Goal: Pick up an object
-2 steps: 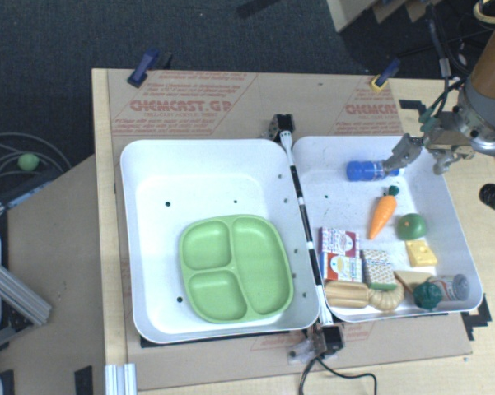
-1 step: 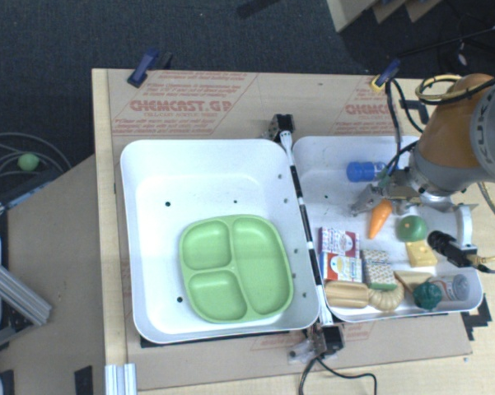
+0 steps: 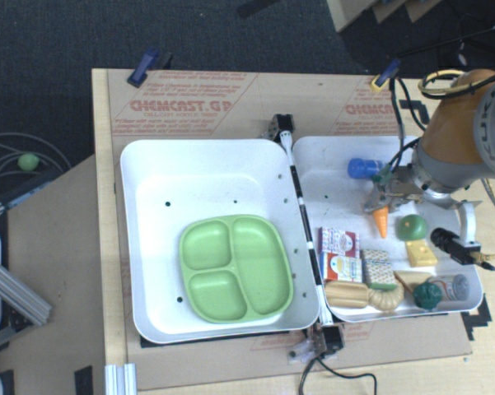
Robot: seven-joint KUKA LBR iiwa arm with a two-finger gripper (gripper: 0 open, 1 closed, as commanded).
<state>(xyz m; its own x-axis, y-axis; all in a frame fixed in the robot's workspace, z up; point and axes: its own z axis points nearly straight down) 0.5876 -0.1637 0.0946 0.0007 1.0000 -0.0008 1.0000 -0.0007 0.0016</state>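
My gripper (image 3: 389,196) hangs low over the right bin (image 3: 329,159), near its middle. A small orange carrot (image 3: 382,221) lies just below the gripper, its upper end right at the gripper's tip; whether it is held is unclear. A blue object (image 3: 361,169) lies just left of the gripper, toward the bin's back. A green ball (image 3: 412,226) and a yellow block (image 3: 421,253) sit to the carrot's right.
Along the right bin's front lie a red and white carton (image 3: 339,255), a bread roll (image 3: 362,295), a dark green piece (image 3: 428,295) and a clear cup (image 3: 458,286). A green divided plate (image 3: 235,267) sits in the left bin (image 3: 148,220).
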